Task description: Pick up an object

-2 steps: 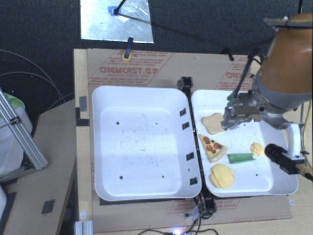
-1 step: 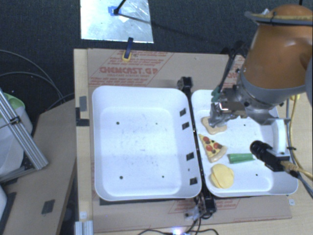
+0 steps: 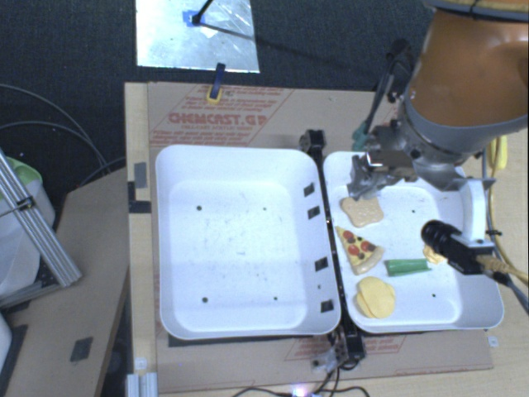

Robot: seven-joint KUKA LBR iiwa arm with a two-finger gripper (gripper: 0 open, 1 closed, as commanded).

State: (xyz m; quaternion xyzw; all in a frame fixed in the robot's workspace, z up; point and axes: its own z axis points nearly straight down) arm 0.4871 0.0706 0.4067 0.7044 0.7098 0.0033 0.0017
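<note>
The gripper hangs in the right bin – fingers' gap cannot be told. The biscuit lies just below the fingertips, long axis crosswise – 1 short drop reaches it.

Bright, even overhead light washes both white bins nearly to blank, leaving only faint shadows along their inner walls. A metal sheet at the top throws back a mottled glare. The dark floor loses detail. The arm, close to the lens, reads soft, and the picture is slightly grainy overall.
</note>
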